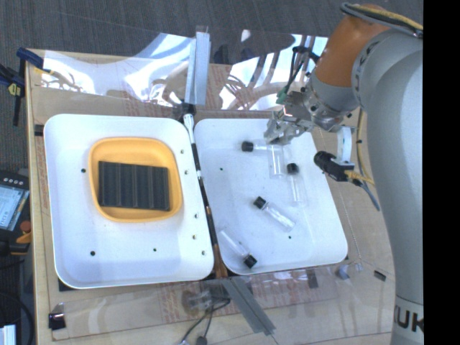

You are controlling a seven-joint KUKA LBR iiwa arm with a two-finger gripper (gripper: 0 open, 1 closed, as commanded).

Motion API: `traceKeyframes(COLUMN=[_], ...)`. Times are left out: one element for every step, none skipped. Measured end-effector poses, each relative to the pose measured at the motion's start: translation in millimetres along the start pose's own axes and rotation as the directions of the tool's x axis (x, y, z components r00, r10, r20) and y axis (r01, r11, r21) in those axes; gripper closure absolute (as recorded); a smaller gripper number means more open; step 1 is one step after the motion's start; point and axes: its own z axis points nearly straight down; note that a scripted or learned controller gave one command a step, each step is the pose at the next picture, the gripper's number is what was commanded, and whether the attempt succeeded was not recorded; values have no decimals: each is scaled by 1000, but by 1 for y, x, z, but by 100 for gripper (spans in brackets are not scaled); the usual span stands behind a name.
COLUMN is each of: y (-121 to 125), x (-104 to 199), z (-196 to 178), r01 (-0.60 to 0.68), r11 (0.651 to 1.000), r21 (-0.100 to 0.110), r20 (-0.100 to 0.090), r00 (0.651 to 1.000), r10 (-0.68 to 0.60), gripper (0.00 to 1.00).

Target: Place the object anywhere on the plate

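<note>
Several clear vials with black caps lie in the right bin. One vial lies near the bin's top, just left of my gripper. Another vial lies below the gripper, and a third vial lies slanted in the bin's middle. One more vial rests at the bin's front edge. The yellow plate, with a dark ridged insert, sits in the left bin. My gripper hangs low over the top of the right bin, with nothing visibly held.
A raised divider separates the two bins. Shiny plastic sheeting lies behind them, and the arm's grey body stands along the right side.
</note>
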Motion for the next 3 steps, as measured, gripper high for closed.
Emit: traceKeyframes(y=[-38,-68,-46], x=[26,114,176], z=[17,11,7], r01=[181,367,517], r11=[983,930,856], r21=[4,2,-2], r20=[1,1,4], r00=[983,930,856], r10=[-181,-367,-517], gripper=[100,100,100])
